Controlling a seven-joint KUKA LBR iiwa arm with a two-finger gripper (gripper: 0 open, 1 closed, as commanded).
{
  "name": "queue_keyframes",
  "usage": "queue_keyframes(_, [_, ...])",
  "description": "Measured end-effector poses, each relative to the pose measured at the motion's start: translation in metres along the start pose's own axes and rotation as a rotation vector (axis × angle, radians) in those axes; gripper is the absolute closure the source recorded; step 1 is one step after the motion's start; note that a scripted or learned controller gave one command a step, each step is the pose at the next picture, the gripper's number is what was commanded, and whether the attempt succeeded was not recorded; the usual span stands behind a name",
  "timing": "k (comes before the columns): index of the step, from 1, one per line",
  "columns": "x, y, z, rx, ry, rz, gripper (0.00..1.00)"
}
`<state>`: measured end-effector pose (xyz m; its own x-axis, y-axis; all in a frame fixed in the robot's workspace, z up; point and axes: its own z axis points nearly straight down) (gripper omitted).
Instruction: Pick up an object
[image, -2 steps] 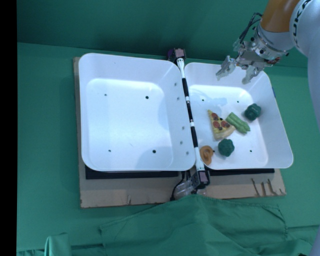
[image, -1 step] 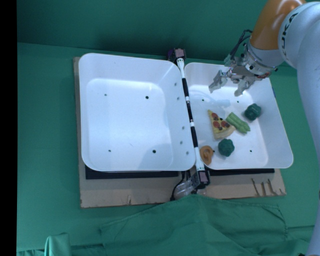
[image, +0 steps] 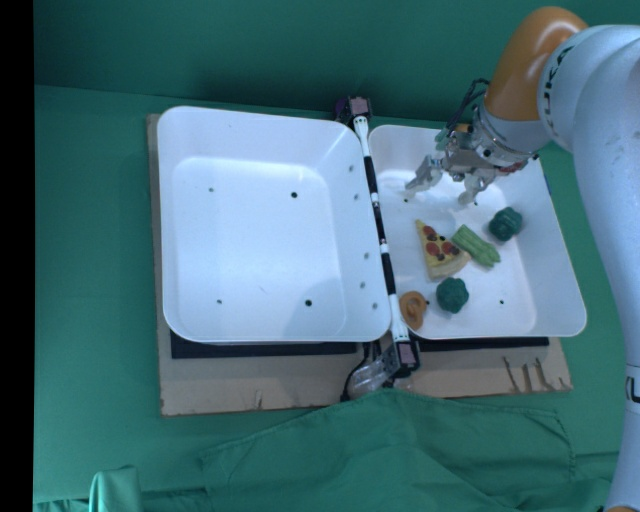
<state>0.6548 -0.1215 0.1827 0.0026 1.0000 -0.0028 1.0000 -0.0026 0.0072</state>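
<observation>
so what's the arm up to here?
The arm's pincer hangs open over the back of the right bin with nothing between its fingers. Below it lie a pizza slice, a green pod, two dark green pieces and an orange pretzel. Nothing is picked yet.

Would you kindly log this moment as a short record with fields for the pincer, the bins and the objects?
pincer: open, nothing between its fingers, above the far part of the right bin
right bin contents: pizza slice, green pod, two dark green pieces, orange piece
left bin: white, small dark dots on its floor
</observation>
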Motion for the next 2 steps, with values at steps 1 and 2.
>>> queue_keyframes(1, [-0.002, 0.003, -0.018, -0.015, -0.004, 0.003, 1.0])
queue_keyframes(2, [-0.004, 0.005, -0.064, -0.004, 0.0, 0.0, 1.0])
